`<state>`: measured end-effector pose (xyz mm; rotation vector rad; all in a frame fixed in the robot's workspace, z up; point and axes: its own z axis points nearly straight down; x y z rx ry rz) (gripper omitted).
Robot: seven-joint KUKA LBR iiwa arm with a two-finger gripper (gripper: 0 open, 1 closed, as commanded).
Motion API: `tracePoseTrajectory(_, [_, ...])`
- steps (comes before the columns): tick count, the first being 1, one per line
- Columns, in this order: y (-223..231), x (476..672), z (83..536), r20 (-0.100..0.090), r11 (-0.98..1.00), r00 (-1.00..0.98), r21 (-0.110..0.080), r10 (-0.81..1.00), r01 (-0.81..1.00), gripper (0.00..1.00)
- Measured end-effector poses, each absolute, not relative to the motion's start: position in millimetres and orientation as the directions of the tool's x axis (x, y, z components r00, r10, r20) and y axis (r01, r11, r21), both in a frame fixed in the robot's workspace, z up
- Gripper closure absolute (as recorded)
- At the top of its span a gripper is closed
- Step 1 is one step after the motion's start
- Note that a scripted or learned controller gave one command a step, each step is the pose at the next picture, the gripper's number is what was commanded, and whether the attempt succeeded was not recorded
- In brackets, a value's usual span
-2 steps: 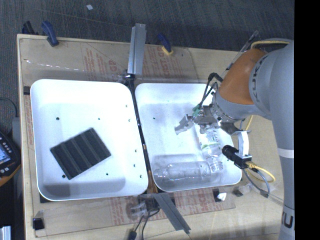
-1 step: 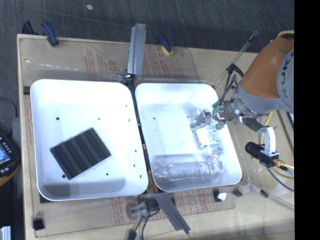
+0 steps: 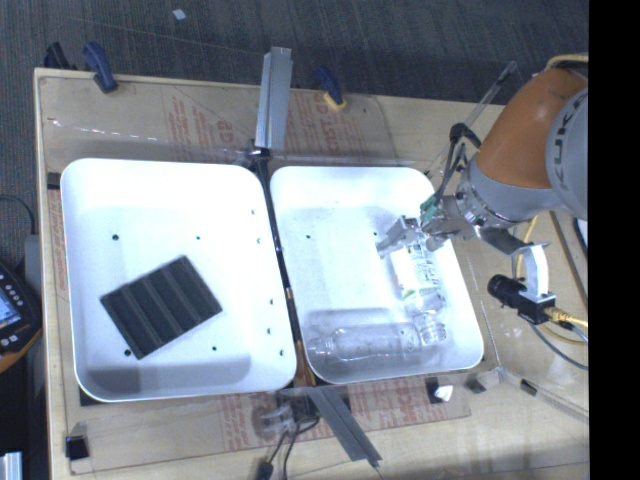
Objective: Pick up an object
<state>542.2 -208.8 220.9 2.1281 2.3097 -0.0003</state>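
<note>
The arm (image 3: 530,148) is reaching in over the right bin (image 3: 300,193), and its hand (image 3: 408,234) is hanging low above the bin's right side, just over the upper end of a small clear bottle with a white label (image 3: 415,273). That bottle is lying lengthwise along the right wall, probably because it rolled there, and a larger clear plastic bottle (image 3: 365,340) is lying across the near wall, its cap end close to the small one. Whether the hand is released or clenched I cannot tell; nothing is visibly sitting between its tips. In the left bin (image 3: 90,193) a dark ribbed flat pad (image 3: 160,304) is lying at a slant, well apart from the hand. Judging by the hand's position, the small bottle is the likely target, and the wall beside it is leaving little room for a grasp
</note>
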Motion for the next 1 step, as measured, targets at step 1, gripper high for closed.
tracePoseTrajectory(1, [-207.9, 543.2, 230.7, -0.001, 0.088, -0.088, 0.000, 0.996, 0.996, 1.00])
